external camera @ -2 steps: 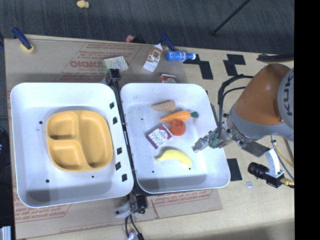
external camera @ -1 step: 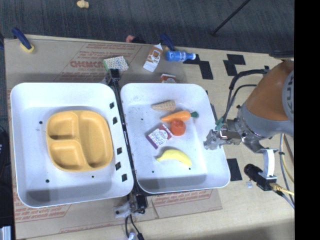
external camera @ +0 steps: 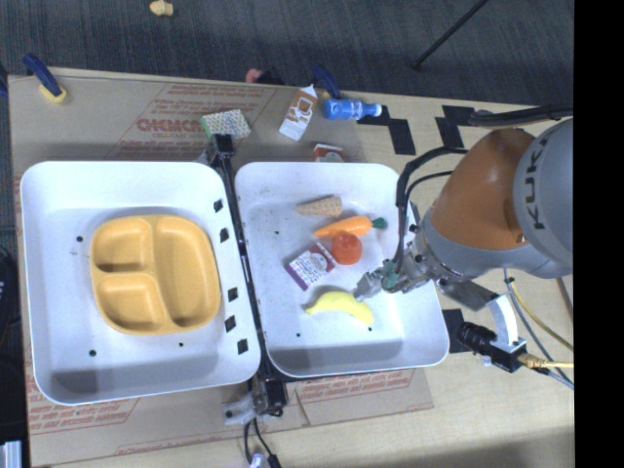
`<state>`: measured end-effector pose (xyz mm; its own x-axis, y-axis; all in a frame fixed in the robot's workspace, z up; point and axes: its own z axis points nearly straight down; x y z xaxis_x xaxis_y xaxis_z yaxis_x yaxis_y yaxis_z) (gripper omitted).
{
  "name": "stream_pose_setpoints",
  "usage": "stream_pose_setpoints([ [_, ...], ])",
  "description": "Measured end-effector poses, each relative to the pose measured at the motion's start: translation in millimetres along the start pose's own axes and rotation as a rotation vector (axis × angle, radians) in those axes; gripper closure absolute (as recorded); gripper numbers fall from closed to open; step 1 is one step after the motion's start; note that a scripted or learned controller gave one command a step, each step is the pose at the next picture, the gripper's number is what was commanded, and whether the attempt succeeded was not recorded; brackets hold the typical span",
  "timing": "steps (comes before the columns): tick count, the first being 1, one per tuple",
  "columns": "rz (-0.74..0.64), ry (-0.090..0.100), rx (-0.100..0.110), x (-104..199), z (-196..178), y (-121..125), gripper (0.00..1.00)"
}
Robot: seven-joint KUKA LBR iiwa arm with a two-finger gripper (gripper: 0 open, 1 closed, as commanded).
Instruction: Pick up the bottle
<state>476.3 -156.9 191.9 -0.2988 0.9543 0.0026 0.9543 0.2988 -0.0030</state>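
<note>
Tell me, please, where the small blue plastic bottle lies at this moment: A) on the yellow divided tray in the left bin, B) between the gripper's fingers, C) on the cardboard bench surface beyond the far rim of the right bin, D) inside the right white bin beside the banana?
C: the small blue plastic bottle lies on its side on the cardboard bench surface, beyond the far rim of the right white bin.

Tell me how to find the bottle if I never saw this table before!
Start at the right white bin, the one with the toy food. Look past its far edge, onto the brown cardboard behind it. The bottle lies there on its side next to a small carton, and it is the only bright blue thing with a white cap there.
</note>
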Motion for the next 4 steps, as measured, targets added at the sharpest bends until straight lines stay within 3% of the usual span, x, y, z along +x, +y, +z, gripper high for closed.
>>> stream_pose_setpoints([
  [1, 0.216, -0.002, -0.003, 13, -22, 5, 1.00],
  [2, 0.694, 0.002, 0.002, -23, 48, -8, 1.00],
  [3, 0.773, 0.001, -0.001, -39, 6, -12, 1.00],
  [4, 0.663, 0.000, -0.002, -8, -15, -2, 1.00],
])
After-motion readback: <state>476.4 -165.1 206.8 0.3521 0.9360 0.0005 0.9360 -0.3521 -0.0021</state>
